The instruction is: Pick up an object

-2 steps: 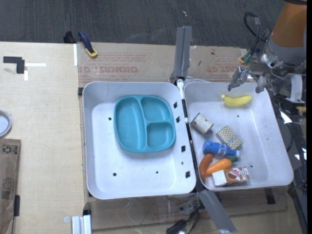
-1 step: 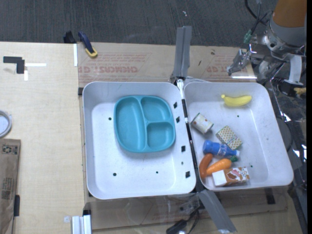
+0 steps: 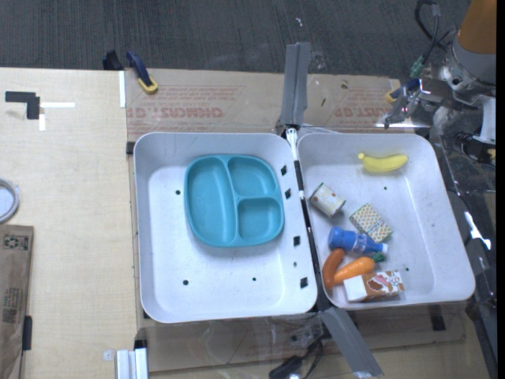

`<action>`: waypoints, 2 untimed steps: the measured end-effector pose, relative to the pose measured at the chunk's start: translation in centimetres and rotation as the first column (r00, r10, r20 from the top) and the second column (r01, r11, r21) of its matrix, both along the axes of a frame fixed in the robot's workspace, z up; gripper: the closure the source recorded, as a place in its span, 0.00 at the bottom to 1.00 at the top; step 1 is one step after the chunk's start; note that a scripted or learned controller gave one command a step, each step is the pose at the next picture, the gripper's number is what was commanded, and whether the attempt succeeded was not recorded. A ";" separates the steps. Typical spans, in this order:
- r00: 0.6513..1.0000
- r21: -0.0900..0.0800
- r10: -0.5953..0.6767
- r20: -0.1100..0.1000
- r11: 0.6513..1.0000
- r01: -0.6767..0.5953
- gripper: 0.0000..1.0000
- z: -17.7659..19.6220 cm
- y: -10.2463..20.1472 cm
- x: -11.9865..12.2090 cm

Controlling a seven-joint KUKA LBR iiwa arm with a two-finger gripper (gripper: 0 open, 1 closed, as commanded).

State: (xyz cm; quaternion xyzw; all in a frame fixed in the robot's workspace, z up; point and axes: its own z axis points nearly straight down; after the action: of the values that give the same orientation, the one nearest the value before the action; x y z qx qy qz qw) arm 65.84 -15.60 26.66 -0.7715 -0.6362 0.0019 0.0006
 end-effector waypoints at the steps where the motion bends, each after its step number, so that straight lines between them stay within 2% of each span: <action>1: 0.999 0.000 0.041 0.001 0.999 -0.041 0.00 -1.5 0.2 0.0; 2: 0.974 0.002 0.227 0.002 0.974 -0.227 0.00 -13.1 1.3 0.0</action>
State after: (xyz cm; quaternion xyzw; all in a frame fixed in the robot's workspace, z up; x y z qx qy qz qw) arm 65.86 -14.26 13.60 -0.6940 -0.7200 0.0007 0.0005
